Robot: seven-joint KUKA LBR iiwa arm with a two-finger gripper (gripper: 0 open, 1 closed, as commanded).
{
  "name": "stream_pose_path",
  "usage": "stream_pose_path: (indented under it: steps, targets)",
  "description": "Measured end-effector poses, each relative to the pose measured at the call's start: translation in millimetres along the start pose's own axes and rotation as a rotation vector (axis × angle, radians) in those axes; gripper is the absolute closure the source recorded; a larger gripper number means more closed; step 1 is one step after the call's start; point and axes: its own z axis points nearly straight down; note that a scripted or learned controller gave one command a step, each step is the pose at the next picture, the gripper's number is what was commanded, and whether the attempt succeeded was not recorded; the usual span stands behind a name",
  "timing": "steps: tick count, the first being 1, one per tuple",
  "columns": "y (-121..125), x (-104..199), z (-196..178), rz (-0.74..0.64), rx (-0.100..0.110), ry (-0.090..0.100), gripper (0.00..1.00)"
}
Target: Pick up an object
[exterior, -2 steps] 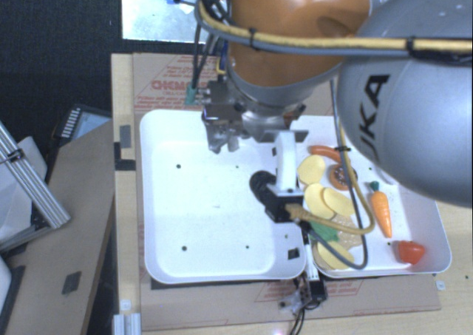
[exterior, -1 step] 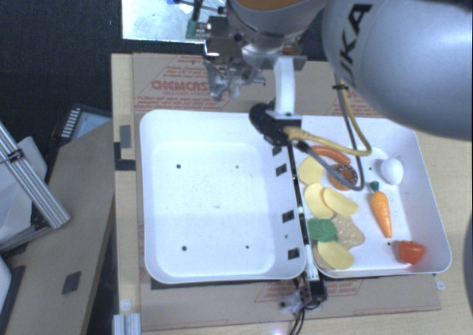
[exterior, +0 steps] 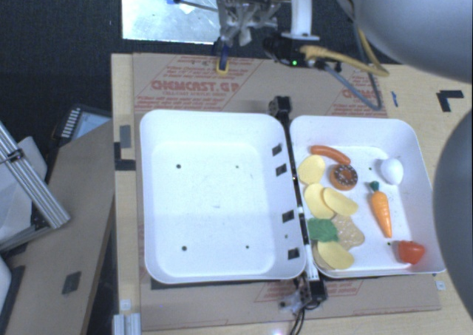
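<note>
The right bin holds the toy food: an orange sausage, a brown donut, a white egg, a carrot, a red tomato, several yellow slices, a green piece and a tan cracker. My gripper hangs at the top of the view, beyond the far rims of both bins and well away from the food. Nothing shows in it.
The left bin sits beside the right one on a cardboard sheet. A black divider with clips joins them. Cables run behind the right bin. A metal rail lies off the bench at left.
</note>
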Motion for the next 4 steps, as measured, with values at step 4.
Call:
stream_pose_path:
  steps: [4]
  targets:
    - [36.1, 7.6, -46.5, -0.006, 0.007, -0.001, 1.00]
